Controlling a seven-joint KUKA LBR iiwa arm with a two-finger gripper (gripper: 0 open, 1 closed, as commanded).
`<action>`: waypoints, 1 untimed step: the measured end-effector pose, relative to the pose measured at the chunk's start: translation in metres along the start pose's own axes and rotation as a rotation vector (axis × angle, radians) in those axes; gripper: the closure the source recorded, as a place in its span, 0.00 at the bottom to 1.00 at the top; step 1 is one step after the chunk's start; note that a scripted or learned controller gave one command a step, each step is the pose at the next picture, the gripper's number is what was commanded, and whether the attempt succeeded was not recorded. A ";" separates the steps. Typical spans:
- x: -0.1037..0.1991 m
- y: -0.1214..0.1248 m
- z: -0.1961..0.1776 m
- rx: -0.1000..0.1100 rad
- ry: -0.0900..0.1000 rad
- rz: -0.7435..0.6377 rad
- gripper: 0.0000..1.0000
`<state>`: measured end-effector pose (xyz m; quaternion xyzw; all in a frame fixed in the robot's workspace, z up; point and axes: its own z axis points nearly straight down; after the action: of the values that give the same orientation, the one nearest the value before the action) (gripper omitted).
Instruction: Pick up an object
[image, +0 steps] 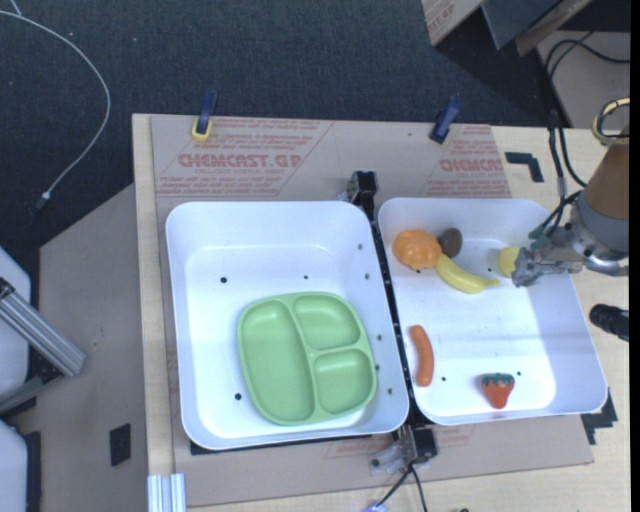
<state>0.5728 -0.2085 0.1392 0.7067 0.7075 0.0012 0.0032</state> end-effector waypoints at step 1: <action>-0.003 -0.008 -0.050 0.001 0.000 0.001 1.00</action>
<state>0.5646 -0.2114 0.1888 0.7072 0.7070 0.0009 0.0030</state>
